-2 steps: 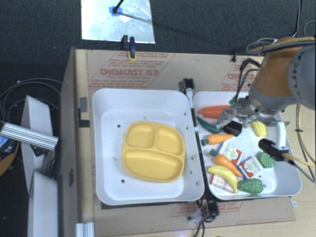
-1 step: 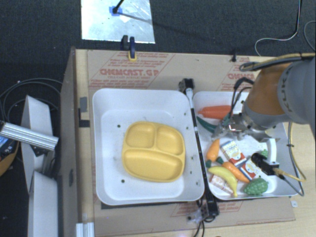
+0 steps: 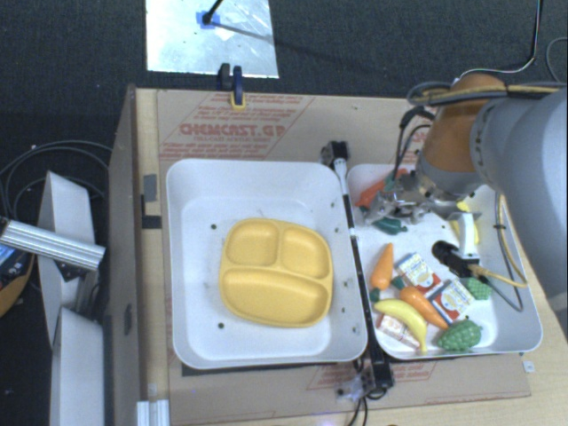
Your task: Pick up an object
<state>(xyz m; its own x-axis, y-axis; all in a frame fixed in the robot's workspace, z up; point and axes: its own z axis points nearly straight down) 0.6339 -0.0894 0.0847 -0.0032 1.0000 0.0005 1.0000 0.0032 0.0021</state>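
In the camera view, the grey arm [image 3: 524, 140] reaches in from the right edge of the frame, its orange band [image 3: 457, 131] above the wrist. The gripper [image 3: 397, 204] hangs low over the upper left corner of the right bin [image 3: 524, 327]; how wide it stands cannot be told. Just beside it lie an orange piece [image 3: 371, 192] and a small dark green piece [image 3: 390, 226]. Lower in that bin sit a carrot [image 3: 382, 266], a banana [image 3: 404, 314] and a green bumpy toy [image 3: 460, 335]. The left bin [image 3: 191, 238] carries a yellow divided plate [image 3: 275, 272].
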